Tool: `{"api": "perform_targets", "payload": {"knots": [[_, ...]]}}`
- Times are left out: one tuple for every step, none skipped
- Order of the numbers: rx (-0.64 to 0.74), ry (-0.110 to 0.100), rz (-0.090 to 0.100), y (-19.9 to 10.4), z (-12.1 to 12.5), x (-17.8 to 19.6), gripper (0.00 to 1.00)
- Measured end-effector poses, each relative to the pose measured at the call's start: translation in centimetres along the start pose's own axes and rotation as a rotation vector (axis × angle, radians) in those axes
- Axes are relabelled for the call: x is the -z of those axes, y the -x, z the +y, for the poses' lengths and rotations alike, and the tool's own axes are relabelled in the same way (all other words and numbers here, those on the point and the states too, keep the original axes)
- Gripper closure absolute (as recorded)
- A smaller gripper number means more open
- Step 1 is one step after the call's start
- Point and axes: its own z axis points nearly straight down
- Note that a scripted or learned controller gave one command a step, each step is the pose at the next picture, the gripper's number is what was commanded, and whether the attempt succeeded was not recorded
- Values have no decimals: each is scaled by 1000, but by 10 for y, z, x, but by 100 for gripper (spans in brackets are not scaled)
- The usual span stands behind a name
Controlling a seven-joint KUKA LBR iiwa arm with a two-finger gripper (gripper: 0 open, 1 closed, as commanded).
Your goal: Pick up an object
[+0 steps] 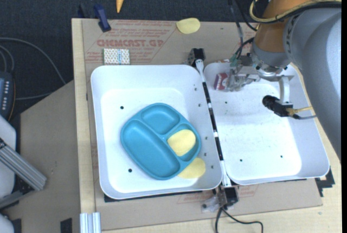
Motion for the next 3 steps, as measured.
{"api": "perform_targets", "payload": {"knots": [[-2, 7, 2, 16, -71, -3, 100], [0, 11, 2, -16, -94, 91, 100], [1, 12, 2, -48, -50, 91, 100]]}}
